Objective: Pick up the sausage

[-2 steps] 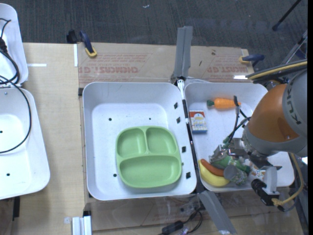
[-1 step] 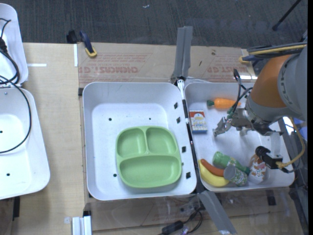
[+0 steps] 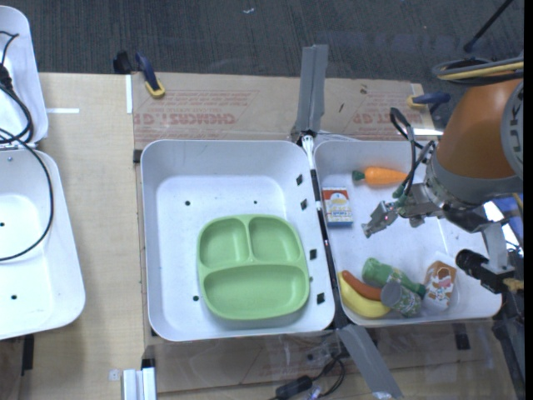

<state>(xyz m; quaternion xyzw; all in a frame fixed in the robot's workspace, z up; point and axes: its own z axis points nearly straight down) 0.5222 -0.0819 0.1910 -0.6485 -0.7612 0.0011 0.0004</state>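
I see the sausage (image 3: 361, 284) in the right bin (image 3: 466, 311), lying on a banana (image 3: 360, 302). The left bin (image 3: 166, 182) holds a green plate (image 3: 252, 267). My pincer (image 3: 376, 221) hovers apart, empty.

Light wooden bench (image 3: 83, 111) bearing 2 shallow white plastic bins, left (image 3: 158, 223) and right (image 3: 466, 307), touching side by side.

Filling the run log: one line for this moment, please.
task: pick up red-orange sausage | sausage: right white bin, on yellow banana | gripper: above bin floor, apart from sausage | grasp: none
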